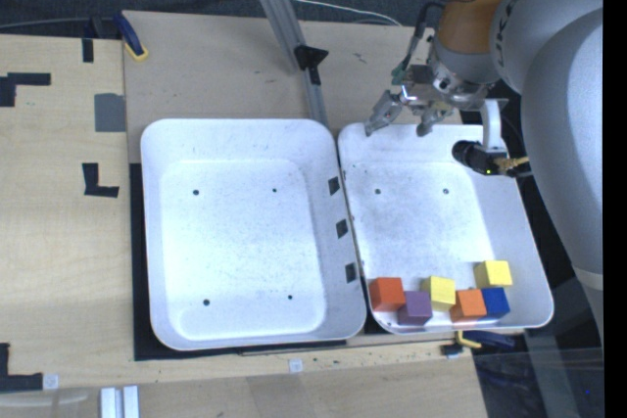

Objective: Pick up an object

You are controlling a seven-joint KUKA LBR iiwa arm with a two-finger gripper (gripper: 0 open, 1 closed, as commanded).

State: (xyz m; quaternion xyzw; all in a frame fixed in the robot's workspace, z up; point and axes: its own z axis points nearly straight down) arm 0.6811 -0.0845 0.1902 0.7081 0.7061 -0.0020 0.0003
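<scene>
Several small blocks lie along the near edge of the right bin (431,210): an orange block (386,293), a purple block (417,306), a yellow block (442,291), a second orange block (469,303), a blue block (495,301) and another yellow block (493,273). My gripper (402,124) hangs over the far rim of that bin, well away from the blocks. Its two fingers are spread apart with nothing between them.
The left bin (240,230) sits beside the right one, with black clips along the shared rim. A slanted metal pole (279,10) rises behind the bins. The grey arm fills the upper right. Tape marks lie on the bench at left.
</scene>
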